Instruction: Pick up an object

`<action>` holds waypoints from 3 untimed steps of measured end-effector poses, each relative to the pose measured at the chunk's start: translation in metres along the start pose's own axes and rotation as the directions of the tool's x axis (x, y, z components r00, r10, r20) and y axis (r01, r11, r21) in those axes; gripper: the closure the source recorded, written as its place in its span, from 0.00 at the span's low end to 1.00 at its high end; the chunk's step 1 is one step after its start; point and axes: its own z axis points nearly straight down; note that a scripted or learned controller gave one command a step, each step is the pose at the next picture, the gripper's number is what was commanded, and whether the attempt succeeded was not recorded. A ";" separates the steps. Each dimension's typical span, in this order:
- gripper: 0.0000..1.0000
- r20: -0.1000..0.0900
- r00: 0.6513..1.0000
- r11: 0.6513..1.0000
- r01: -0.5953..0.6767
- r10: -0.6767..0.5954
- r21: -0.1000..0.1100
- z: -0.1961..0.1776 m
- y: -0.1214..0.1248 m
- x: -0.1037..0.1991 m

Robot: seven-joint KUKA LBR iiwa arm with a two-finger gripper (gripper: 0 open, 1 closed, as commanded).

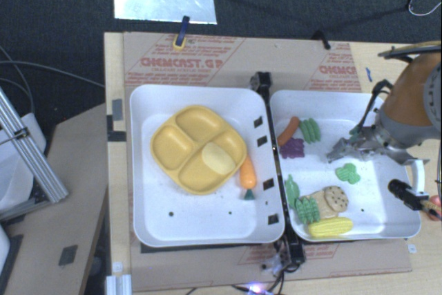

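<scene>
Just below the hand (338, 150): green broccoli (347, 173).

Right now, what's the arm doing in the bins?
The arm's gripper is low in the right bin, just above a green toy, with nothing visibly between its fingers. Other toy foods lie around: sausage, grapes, cookie, corn. The left bin holds a yellow tray with a carrot beside it.
</scene>
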 end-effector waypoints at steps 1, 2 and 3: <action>0.00 -0.004 1.000 1.000 -0.009 0.009 0.013 0.001 -0.088 0.014; 0.00 -0.002 1.000 1.000 0.003 -0.003 0.001 0.000 -0.025 0.061; 0.00 0.005 1.000 1.000 -0.009 0.009 -0.002 -0.029 0.008 -0.017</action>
